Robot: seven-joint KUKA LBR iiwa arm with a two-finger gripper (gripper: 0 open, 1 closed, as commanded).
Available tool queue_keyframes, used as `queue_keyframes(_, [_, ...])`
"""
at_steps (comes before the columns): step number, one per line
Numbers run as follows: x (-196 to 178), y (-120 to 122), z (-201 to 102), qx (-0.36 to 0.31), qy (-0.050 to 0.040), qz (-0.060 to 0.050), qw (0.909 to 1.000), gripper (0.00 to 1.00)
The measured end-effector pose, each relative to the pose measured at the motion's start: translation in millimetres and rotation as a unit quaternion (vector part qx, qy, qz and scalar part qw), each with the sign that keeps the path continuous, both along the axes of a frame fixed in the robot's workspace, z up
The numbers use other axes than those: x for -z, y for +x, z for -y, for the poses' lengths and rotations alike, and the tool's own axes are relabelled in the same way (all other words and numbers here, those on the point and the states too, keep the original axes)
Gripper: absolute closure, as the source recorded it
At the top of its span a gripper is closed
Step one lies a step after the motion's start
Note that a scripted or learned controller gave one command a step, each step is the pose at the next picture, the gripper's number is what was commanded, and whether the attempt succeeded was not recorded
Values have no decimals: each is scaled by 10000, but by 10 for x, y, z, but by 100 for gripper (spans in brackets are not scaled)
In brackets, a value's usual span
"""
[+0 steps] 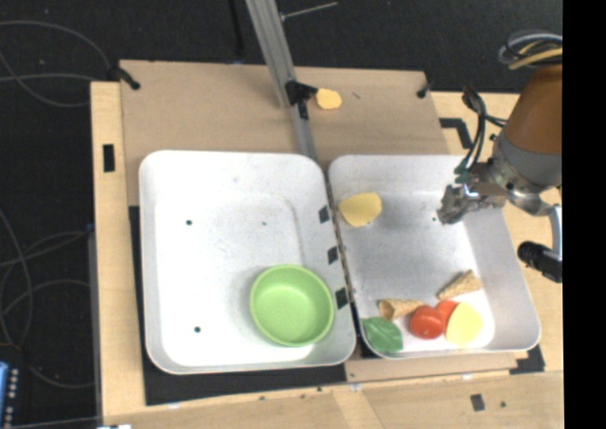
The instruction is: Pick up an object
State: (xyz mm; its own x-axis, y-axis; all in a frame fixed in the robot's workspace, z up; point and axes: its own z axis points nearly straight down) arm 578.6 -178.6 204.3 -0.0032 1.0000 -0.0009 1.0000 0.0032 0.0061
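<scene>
Nearest me, along the front wall of the right bin [492, 228], sits the cluster I worry about most: a green piece [382, 332] in the front corner, a red tomato [427, 321] touching a yellow lemon [464, 323], and two tan wedges [459, 285] just behind them. If I go for anything here, I judge the fingers could land on two things at once, or push one against the front wall and have it squirt sideways. The round ones look likely to roll.

In the left bin [189, 190], the green bowl [292, 304] stands near the front right corner with bare floor all around its left and rear. Its rim is close to the divider between the bins, which would crowd an approach from the right.

Further back, a pale yellow piece [361, 209] lies alone beside the left wall of the right bin. I think it is the cleanest target, though the wall just beside it could catch a finger.

The gripper [453, 205] hangs over the right bin's rear right part, above bare floor, with nothing between its fingers; I cannot tell how far apart they stand. The middle of that bin gives open room to travel.

Farthest off, a small yellow bit [329, 98] rests on the brown board beyond both bins, next to the slanted metal post [270, 29].
</scene>
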Motion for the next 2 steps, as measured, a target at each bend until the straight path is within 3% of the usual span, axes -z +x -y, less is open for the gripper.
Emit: queue_keyframes(2, [-230,-149,-1132,-29,19,-23,10000,100])
